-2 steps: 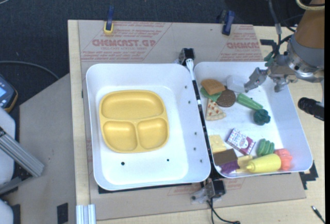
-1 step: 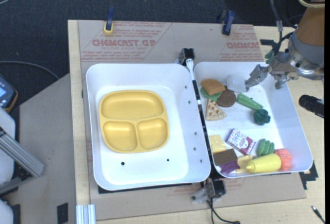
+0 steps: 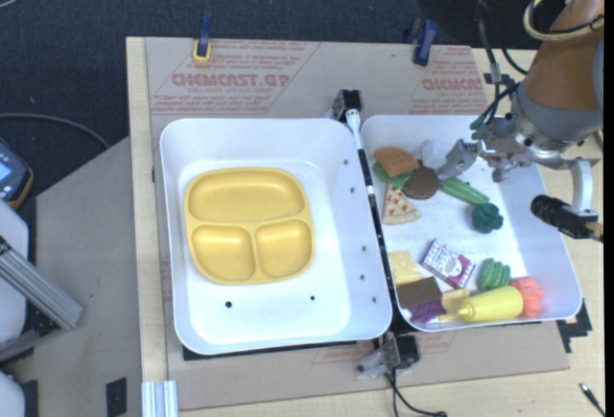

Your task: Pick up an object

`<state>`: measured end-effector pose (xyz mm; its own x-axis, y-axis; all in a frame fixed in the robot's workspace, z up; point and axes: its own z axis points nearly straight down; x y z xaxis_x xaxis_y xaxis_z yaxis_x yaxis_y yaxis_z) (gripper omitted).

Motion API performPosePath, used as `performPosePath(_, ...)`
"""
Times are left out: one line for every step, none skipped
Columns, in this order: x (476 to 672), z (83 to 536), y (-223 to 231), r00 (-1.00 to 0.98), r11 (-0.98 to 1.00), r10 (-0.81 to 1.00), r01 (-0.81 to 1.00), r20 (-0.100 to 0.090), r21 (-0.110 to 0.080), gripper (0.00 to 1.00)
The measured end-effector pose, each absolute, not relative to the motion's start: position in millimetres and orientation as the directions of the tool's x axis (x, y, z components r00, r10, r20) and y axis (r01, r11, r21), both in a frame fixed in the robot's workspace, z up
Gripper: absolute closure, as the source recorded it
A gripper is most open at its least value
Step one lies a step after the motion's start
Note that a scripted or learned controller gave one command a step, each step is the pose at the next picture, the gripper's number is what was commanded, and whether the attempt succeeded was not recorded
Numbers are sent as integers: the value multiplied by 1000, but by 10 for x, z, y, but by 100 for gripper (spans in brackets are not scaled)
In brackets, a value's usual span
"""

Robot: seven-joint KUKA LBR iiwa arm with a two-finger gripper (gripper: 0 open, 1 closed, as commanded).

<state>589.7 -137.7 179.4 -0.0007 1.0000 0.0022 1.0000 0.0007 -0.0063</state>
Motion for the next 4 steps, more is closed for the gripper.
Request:
performPosePath(5841,1313,-1449,1,-1,1000,1000,2,-8,0)
performPosePath(5839,827,-1439,0,0,1000,1000,2,-4,0)
performPosePath(5853,962,-1451,2,-2,1000,1000,-1,2,100)
performPosePath(5907,1598,-1471,-1,1,1000,1000,-3,8,100)
